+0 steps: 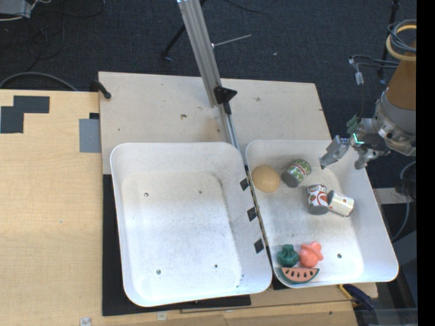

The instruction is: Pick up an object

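Hovering at the upper right corner of the right bin (380, 250), the tool (349, 153) hangs from the grey arm (397, 117) with its two fingers spread apart and nothing between them. One finger (334, 153) points down toward the bin's back rim, the other sits just to its right.

Inside that bin lie the loose objects. A tan ball (266, 179) rests near the left wall, and a green can (296, 172) lies tilted just beside it, to the right. Nearer the middle, a red-and-white can (317, 198) lies touching a small white-and-yellow block (340, 204). At the front edge sit a green toy (287, 255), an orange-red toy (311, 254) next to it, and a watermelon slice (300, 274) just below both.

The left bin (136, 161) stands alongside, on the desk (156, 107). A slanted metal rail (202, 46) rises from the desk behind the bins.
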Available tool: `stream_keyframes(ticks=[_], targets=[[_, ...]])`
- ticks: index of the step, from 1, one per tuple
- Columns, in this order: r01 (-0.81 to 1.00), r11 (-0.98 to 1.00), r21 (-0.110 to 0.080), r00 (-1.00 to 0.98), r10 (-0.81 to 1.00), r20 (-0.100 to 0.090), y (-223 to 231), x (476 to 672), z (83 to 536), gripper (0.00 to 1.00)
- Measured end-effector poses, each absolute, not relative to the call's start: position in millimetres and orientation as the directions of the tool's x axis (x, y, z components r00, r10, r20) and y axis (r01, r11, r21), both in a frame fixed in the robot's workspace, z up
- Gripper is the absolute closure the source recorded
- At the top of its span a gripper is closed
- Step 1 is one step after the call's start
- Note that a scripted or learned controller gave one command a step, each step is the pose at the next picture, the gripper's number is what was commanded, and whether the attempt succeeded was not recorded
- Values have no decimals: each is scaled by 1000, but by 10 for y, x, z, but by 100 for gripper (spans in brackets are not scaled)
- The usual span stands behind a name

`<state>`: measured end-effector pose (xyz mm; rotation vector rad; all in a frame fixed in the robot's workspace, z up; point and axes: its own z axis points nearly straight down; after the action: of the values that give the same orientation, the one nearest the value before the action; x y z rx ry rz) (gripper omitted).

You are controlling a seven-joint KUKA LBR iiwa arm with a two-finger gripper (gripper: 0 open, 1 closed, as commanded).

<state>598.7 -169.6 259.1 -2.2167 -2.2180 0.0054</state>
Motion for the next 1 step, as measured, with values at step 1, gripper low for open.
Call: stream_keyframes(ticks=[1], targets=[[1000,1,-3,-1,1000,1,-1697,5994,2612,0]])
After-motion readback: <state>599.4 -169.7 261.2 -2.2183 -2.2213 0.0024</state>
